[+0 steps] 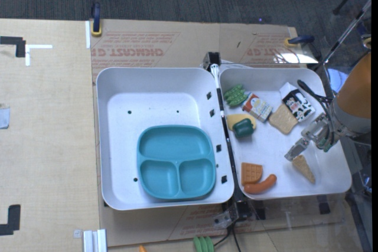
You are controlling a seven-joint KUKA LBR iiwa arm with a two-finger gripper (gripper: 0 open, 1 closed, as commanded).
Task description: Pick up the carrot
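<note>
A teal divided plate (176,161) sits in the left bin (112,127). In the right bin (331,183), the carrot (260,185) lies at the front edge, just beside a waffle (251,172). The gripper (302,149) hovers above a wedge (305,169), jaw state unclear

Two white bins side by side, left bin (112,127) and right bin (336,183). One teal divided plate (176,161) in the left. In the right: one carrot (260,185), one waffle (251,172), one green pea pod (234,95), one yellow-and-green pepper (242,126), two small cartons (257,107) (297,104), two bread pieces (283,120) (305,169).
</note>
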